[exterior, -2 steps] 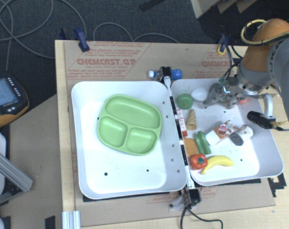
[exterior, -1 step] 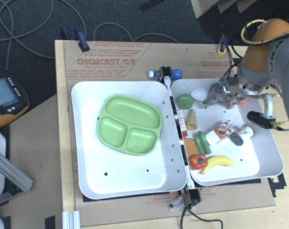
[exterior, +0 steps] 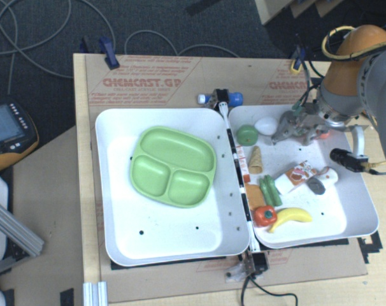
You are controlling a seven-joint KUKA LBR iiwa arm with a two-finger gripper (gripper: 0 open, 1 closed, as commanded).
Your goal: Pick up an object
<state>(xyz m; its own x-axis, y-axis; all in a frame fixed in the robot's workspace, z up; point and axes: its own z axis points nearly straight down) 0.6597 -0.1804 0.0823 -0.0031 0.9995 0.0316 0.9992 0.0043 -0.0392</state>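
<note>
Dark carpet floor (exterior: 148, 24), looping grey cables (exterior: 46, 18), brown cardboard bench sheet (exterior: 155, 75), blue clamps (exterior: 108, 51)

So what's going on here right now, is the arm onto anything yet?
The arm's gripper is down over the far part of the right bin, near a white round object and a green one. Nothing shows between its fingers. A banana, a tomato and other small items lie nearer the front of that bin. The left bin holds a green divided plate.

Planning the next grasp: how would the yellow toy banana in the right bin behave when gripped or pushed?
The curved yellow plastic banana looks rigid and probably light. Its smooth, tapering body may slip between fingers. Lying flat, it would likely pivot or slide rather than roll, nudging the red toy tomato touching it.
</note>
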